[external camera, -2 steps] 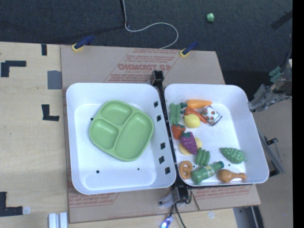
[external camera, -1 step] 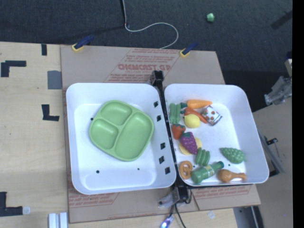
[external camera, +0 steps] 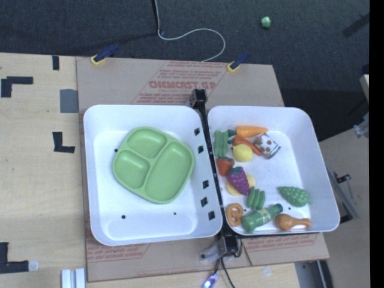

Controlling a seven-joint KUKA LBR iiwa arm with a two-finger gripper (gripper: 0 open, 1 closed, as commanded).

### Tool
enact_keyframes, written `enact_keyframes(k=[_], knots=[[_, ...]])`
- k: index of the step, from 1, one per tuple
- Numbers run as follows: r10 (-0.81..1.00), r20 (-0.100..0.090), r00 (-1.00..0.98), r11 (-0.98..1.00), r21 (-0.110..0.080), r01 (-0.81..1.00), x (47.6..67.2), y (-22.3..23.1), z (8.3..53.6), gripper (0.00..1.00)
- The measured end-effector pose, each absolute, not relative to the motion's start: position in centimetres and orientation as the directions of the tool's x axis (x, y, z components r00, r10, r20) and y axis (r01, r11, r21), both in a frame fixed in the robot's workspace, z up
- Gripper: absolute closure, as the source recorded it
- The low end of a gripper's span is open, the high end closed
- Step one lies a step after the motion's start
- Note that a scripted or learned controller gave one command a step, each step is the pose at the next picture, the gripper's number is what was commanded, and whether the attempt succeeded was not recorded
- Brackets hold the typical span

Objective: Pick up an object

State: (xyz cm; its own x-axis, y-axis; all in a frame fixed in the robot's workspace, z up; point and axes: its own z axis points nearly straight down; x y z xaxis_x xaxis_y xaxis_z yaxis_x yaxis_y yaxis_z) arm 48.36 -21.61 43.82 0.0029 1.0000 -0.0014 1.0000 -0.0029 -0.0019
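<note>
Going for the leafy toy [external camera: 293,195] at 5 o'clock looks easiest, it sits apart; hand's state, can't tell.

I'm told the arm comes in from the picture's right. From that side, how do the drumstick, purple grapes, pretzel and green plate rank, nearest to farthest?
1. Drumstick, front right corner of the right bin.
2. Purple grapes and pretzel, both by that bin's left wall: too close to call.
3. Green plate, middle of the left bin.
</note>
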Motion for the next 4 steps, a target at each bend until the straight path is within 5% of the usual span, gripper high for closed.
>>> enact_keyframes(k=[4], knots=[[1.0,-0.003,-0.002,0.002,0.002,1.0,48.5,-22.3,54.5,1.0]])
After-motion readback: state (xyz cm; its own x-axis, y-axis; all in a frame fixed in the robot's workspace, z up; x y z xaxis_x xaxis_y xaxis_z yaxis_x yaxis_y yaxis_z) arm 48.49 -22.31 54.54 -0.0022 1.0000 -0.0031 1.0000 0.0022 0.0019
